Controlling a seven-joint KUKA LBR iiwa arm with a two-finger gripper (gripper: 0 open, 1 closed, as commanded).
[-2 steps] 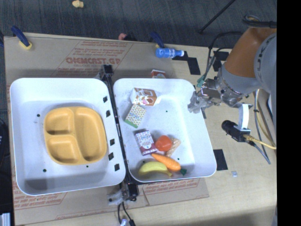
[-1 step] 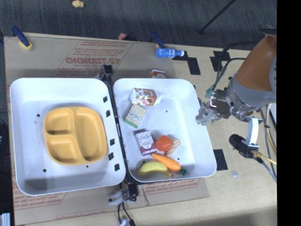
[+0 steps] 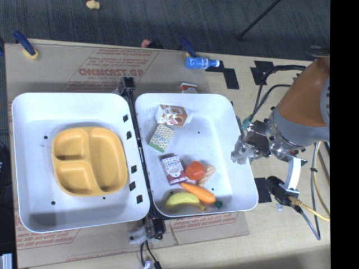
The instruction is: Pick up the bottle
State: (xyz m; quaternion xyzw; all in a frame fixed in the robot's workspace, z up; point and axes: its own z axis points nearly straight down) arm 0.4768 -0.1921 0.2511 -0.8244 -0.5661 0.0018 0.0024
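The end effector (image 3: pixel 242 150) sat at the right bin's (image 3: pixel 238 122) rim, too dark and small to tell how its fingers stood. The arm (image 3: pixel 305 102) was cut off by the right edge. The print on the packets (image 3: pixel 171 116) was too blurred to read. The tomato (image 3: pixel 194 170) hid part of the cracker (image 3: pixel 206 174). The carrot (image 3: pixel 197 193) overlapped the banana (image 3: pixel 182 201).

A small blue plastic bottle (image 3: pixel 201 63) is lying beyond two shallow white bins (image 3: pixel 235 122); a yellow divided tray (image 3: pixel 90 160) is showing plain mustard.
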